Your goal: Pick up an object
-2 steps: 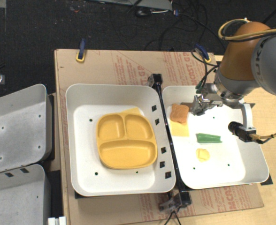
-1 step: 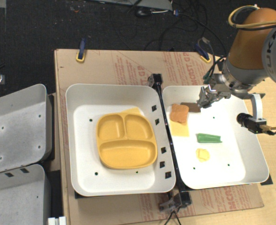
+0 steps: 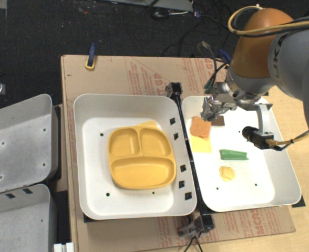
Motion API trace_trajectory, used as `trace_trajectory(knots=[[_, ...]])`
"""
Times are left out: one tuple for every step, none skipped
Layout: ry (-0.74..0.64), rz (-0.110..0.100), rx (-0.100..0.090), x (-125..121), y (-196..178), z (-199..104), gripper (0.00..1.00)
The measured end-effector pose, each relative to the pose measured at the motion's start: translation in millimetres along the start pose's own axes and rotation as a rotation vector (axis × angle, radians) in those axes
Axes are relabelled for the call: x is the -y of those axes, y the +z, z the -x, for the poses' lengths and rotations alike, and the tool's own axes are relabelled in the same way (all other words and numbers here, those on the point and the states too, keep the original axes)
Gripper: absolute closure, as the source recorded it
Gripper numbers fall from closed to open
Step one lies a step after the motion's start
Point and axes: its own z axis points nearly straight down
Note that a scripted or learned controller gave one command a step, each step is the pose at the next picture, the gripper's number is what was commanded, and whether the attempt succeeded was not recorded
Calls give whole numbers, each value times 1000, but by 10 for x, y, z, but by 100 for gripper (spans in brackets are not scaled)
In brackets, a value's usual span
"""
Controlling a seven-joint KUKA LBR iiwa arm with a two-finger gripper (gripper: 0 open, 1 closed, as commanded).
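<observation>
My gripper (image 3: 212, 112) hangs over the far left part of the right bin (image 3: 280, 182). Just below and left of it lies an orange block (image 3: 200, 127), its upper edge close to the gripper's tip; I cannot tell if they touch. A flat pale yellow square (image 3: 201, 144) lies against the block's near side. A green elongated piece (image 3: 233, 154) rests in the middle of the bin, with a small yellow lump (image 3: 227, 172) nearer the front.
The left bin (image 3: 91, 193) holds a yellow divided tray (image 3: 142, 157). A black divider with clips (image 3: 183, 151) runs between the bins. The grey arm with its orange band (image 3: 259, 41) reaches in from the upper right. Grey metal lids (image 3: 18, 140) lie at the left.
</observation>
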Motion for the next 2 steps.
trace_trajectory(knots=[[-1, 2, -1, -74, -102, -508, 100], [-1, 2, -1, -90, -198, -1054, 100]])
